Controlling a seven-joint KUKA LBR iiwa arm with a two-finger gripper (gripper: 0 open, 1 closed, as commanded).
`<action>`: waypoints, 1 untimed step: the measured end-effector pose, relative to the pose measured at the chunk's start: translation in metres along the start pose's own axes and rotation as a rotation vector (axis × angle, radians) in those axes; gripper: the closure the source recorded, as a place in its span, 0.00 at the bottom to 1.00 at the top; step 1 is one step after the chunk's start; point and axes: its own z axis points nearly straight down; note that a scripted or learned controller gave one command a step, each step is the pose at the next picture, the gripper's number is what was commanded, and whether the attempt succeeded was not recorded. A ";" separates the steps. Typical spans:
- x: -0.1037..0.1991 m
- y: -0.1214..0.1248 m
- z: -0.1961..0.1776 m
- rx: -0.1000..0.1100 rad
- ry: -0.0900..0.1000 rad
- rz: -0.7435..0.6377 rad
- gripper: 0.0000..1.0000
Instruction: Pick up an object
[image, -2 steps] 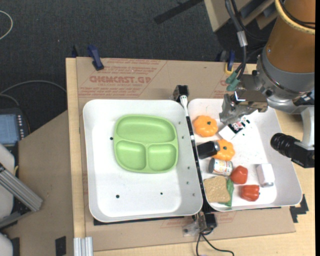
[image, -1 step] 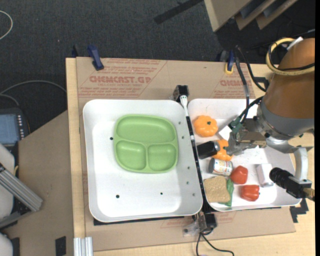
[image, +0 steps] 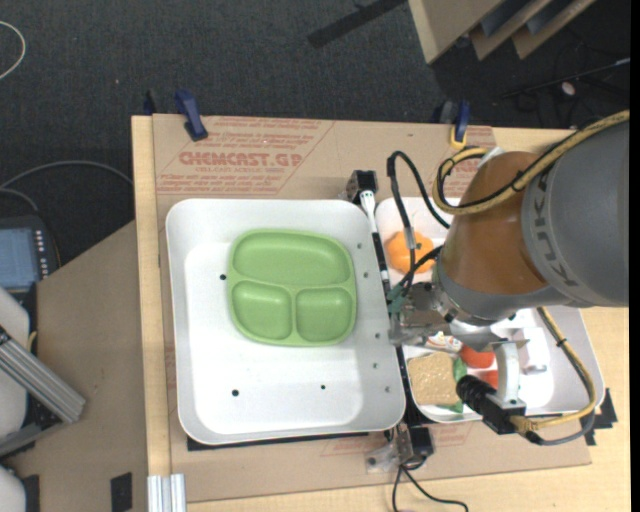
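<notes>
While the arm (image: 560, 220) reaches in from the right, its grey body and orange band cover most of the right bin (image: 575, 375). The hand (image: 440, 325) sits low over that bin, just beside the divide between the two bins; cannot tell whether it is released or clenched, nor whether it grasps anything. In the right bin, an orange object (image: 405, 250) lies at the far left, partly hidden by the arm. A tan sponge-like block (image: 430, 378) lies near the front left, with a red object (image: 478, 357) just right of it and a bit of green (image: 456, 407) at its near edge. The left bin (image: 200, 330) holds a green divided plate (image: 293, 287), set toward the far side, lying flat, well apart from the hand. Both bins rest on the cardboard-topped worktop (image: 250, 150).
</notes>
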 end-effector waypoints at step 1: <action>0.039 0.002 -0.134 -0.024 0.001 -0.004 1.00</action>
